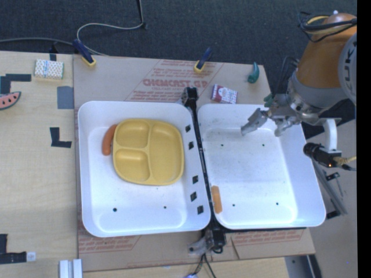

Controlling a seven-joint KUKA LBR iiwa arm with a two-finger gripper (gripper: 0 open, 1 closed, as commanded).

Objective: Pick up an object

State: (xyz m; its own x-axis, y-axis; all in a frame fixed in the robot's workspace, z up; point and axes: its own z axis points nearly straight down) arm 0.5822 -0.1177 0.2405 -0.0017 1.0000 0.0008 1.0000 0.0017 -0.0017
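Note:
My gripper (267, 126) hangs over the far right part of the right bin (301, 213), its two grey fingers spread open with nothing between them. A small orange sausage-shaped piece (216, 198) lies at the near left edge of the right bin, well away from the gripper. In the left bin (139, 219) rests a yellow divided plate (148, 151), and an orange sausage (107, 140) lies against the plate's left side.
A black divider with clips (195, 155) runs between the two bins. On the cardboard behind the bins are a small red-and-white packet (224, 94), a teal clamp (253, 72) and yellow-blue clamps (203, 61). A cable (110, 26) trails at the back.

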